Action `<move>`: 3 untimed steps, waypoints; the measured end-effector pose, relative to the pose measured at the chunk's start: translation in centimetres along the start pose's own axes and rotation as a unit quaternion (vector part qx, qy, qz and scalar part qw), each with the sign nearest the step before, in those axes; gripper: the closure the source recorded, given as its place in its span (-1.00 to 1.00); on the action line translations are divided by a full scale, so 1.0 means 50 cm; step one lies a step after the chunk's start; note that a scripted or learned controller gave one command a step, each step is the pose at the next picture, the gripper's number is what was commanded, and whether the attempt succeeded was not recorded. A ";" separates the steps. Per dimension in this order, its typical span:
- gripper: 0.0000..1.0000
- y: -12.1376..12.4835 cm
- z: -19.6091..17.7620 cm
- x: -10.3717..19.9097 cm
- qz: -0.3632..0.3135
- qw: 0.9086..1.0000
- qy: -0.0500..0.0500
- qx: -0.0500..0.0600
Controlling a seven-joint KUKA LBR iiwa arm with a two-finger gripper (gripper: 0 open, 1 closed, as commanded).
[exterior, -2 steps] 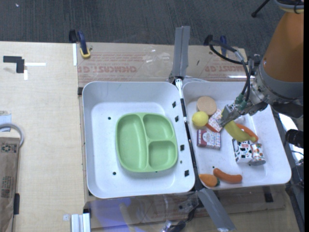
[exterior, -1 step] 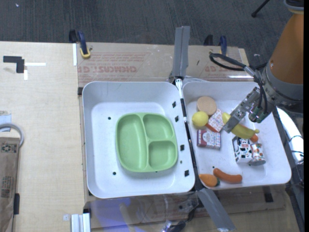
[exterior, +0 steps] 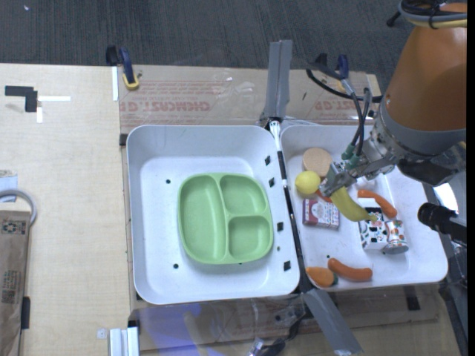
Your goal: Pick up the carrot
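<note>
We see the gripper (exterior: 335, 180) low over the right bin (exterior: 430, 273), just above the banana (exterior: 350, 205) and beside the lemon (exterior: 307, 182); whether its fingers are apart or together we cannot tell from this angle. The carrot (exterior: 378, 202) lies free in the same bin, just right of the banana, touching what may be a small cow-patterned carton (exterior: 373, 232). The left bin (exterior: 148, 199) holds a green divided plate (exterior: 224, 218).
</note>
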State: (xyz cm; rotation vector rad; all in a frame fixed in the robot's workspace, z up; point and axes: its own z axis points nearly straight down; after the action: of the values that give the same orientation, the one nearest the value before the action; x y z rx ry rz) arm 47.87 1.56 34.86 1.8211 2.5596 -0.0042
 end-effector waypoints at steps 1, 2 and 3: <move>1.00 0.001 -0.039 0.005 -0.179 0.984 0.000 -0.001; 1.00 -0.004 -0.080 -0.020 -0.203 0.979 0.000 -0.001; 1.00 -0.045 -0.076 -0.128 -0.151 0.988 0.000 -0.001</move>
State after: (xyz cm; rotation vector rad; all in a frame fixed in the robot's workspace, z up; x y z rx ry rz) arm 47.85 -5.21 38.68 1.4124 2.8052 -0.0028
